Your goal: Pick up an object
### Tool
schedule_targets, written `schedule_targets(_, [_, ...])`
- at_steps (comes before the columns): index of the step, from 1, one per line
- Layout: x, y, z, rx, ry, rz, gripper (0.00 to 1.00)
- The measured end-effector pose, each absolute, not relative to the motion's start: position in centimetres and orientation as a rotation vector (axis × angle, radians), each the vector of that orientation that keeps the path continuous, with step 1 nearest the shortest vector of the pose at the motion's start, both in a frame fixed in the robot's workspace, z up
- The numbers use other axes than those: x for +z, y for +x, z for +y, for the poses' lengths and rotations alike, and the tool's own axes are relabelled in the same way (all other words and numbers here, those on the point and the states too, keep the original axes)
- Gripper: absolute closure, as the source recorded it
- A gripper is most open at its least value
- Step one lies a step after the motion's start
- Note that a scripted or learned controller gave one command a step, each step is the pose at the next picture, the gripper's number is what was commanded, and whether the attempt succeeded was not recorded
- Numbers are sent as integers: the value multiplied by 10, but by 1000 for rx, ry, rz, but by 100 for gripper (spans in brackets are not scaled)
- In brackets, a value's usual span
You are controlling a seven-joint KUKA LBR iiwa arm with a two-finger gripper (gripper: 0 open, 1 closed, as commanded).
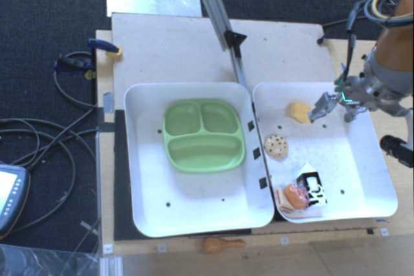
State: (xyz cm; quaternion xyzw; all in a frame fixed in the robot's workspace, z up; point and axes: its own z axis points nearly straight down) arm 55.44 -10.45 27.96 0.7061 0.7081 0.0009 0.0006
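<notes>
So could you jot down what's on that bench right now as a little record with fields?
left bin: holds a green divided plate
right bin: holds a yellow piece, a cookie, a black-and-white packet and an orange item
gripper: over the right bin, just right of the yellow piece, nothing visibly held
outside the bins: a tan object on the bench's front edge
</notes>
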Motion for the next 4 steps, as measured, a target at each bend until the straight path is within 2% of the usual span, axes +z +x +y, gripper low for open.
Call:
schedule_targets(1, [224, 547, -98, -3, 2223, 2225, 0])
schedule_targets(3, [132, 560, -102, -3, 2223, 2223, 0])
schedule_targets(4, [146, 561, -102, 4, 2219, 2220, 100])
